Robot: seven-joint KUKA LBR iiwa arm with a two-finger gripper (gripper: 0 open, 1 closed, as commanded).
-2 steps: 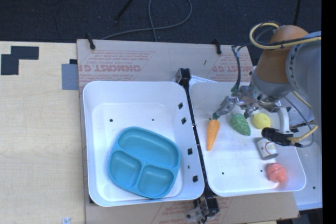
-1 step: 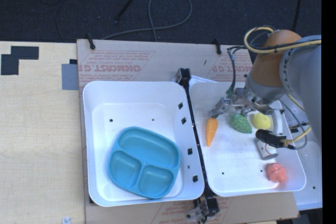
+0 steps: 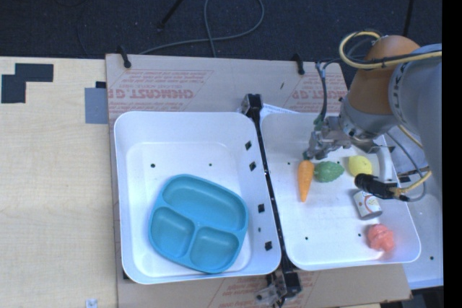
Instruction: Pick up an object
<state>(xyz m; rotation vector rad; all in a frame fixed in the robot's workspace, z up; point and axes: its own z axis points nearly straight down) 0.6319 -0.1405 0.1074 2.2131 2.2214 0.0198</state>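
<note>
Gripper (image 3: 318, 148) hangs low in the right-hand bin (image 3: 328, 260), just above and beside the carrot (image 3: 305, 179); I cannot tell whether it is released or clenched. The carrot lies flat near the bin's middle, long axis running almost straight up and down the view, broad end toward the gripper, narrow tip toward the near rim. A green object (image 3: 329, 172) touches its right side. A good grasp would likely straddle the carrot across its width, clear of that neighbour.

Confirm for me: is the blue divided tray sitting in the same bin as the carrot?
No, the blue tray lies in the left bin, while the carrot lies in the right bin.
</note>
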